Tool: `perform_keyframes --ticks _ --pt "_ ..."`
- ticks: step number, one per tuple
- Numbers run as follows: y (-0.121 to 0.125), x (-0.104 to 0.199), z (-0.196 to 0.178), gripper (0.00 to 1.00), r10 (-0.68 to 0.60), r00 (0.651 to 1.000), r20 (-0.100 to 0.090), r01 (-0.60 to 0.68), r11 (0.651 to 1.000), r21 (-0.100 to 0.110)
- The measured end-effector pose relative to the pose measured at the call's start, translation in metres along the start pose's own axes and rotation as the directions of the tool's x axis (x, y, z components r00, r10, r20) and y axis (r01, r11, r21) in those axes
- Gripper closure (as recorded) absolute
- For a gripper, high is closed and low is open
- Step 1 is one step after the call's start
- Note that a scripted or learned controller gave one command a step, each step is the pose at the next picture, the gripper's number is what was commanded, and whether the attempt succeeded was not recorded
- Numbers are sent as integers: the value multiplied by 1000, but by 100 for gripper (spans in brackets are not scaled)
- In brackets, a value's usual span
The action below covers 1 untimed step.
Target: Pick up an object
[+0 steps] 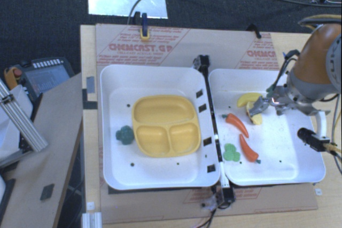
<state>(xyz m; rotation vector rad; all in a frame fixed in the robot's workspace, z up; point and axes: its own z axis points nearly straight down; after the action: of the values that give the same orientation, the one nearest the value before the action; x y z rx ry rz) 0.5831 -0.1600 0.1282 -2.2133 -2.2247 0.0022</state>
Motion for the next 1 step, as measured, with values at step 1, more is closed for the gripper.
perform_keyframes --ticks 1 --pt "1 1 45 0 3 1000 1 -3 1000 -3"
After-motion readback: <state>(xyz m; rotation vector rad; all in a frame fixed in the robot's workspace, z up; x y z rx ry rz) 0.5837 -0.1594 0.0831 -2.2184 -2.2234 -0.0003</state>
